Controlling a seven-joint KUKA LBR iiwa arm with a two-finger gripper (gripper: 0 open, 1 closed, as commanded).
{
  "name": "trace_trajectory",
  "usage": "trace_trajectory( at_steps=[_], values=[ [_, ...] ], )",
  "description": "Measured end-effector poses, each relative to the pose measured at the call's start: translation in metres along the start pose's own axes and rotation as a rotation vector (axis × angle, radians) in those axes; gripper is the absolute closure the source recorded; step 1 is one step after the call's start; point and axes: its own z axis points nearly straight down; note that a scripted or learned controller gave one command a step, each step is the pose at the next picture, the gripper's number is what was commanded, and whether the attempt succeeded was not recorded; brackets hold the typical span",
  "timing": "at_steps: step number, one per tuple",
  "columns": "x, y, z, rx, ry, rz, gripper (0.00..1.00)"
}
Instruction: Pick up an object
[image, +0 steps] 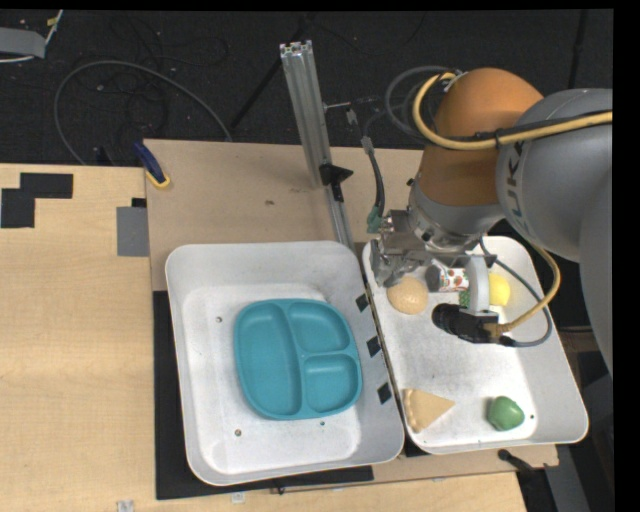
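While the arm (500, 150) hangs low over the far end of the right bin (560, 400), I log items by size. Left bin (200, 440): teal divided tray (297, 357). Right bin: gripper (420, 265), grasp state cannot be told; pale round object (407, 296) just below it, smooth, bun-like, my likely target. I'd centre squarely over it before closing. Also tan wedge (428, 408), yellow piece (497, 291), green piece (506, 412) at near right.

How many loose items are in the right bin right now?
4: a tan roll beside the hand, a yellow piece under the wrist, a tan wedge and a green piece near the front. The arm may hide more.
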Motion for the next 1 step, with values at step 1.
trace_trajectory(
  at_steps=[1],
  values=[
    [0.0529,-0.013,-0.0026,0.001,-0.001,0.002,1.0]
  ],
)
